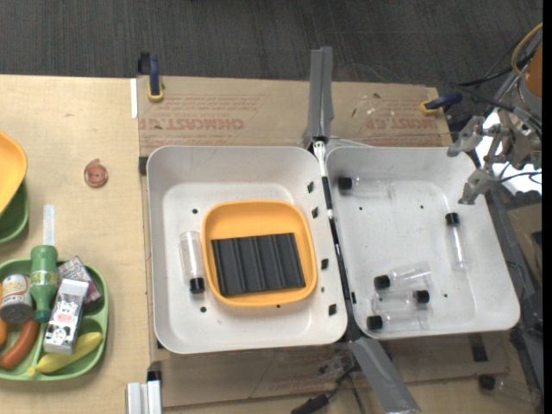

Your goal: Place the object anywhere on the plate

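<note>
White left bin (164,231): vial (190,261) lengthwise, cap nearest.

arm (528,67) cut off at right edge, pincer (483,166) blurred, yellow bowl (9,172) cropped at left

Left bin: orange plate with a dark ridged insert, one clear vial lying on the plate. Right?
Not quite. In the camera view the orange plate with its dark ridged insert sits in the left bin, but the clear vial lies on the bin floor beside the plate's left edge, not on the plate.
</note>
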Controlling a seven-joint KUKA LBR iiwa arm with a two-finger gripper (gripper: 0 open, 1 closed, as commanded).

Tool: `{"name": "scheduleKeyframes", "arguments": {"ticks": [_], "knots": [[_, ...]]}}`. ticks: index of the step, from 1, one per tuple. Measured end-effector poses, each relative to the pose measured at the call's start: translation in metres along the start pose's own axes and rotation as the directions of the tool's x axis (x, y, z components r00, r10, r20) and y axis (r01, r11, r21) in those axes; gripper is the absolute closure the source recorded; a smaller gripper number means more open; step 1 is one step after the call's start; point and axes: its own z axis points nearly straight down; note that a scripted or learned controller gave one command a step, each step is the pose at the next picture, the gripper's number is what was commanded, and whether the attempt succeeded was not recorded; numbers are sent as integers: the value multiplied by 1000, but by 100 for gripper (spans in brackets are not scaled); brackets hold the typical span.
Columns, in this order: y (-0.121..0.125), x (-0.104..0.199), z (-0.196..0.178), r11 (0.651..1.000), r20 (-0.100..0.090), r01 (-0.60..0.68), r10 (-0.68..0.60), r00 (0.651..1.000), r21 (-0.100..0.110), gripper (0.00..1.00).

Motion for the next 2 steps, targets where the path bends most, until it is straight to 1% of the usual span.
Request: {"name": "scheduleKeyframes", "arguments": {"ticks": [1, 2], "knots": [[-1, 13, -39, 999, 0, 48, -48, 999, 0, 0], [-3, 34, -70, 1000, 0, 7, -7, 1000, 0, 0]]}}
